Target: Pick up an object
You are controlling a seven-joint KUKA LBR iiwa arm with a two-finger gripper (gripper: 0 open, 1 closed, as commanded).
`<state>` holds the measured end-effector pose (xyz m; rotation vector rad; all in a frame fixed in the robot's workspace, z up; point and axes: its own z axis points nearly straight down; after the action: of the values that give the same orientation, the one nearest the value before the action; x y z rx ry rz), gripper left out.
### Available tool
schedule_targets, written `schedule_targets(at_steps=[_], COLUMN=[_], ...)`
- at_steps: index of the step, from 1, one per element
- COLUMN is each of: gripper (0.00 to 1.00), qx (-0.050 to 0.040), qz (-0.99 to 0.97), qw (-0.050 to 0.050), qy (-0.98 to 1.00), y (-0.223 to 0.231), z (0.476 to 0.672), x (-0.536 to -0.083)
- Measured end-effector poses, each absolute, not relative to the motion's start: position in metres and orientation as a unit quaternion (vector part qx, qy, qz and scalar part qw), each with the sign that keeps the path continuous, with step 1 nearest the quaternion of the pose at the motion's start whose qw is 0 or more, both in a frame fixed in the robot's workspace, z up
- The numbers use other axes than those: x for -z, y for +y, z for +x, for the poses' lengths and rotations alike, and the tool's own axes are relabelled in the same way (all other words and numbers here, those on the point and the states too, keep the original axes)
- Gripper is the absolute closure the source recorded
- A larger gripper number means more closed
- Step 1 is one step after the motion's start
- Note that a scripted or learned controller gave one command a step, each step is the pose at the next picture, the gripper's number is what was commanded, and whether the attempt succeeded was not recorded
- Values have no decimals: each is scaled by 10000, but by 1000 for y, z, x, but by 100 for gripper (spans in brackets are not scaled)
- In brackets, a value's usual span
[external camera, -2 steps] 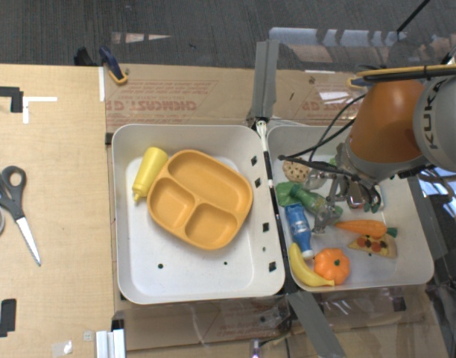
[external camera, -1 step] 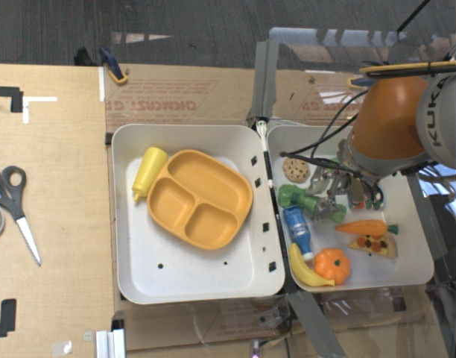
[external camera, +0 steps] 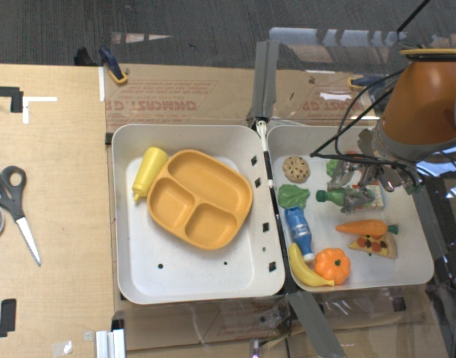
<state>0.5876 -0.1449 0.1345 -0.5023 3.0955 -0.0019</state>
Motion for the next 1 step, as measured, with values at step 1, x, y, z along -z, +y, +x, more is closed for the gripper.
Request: schedule_targets(at_steps=[1], gripper=[100], qx=[2], qz=[-1693], qw=[38], qy=[9855], y=[-96], z=[653], x=[-243])
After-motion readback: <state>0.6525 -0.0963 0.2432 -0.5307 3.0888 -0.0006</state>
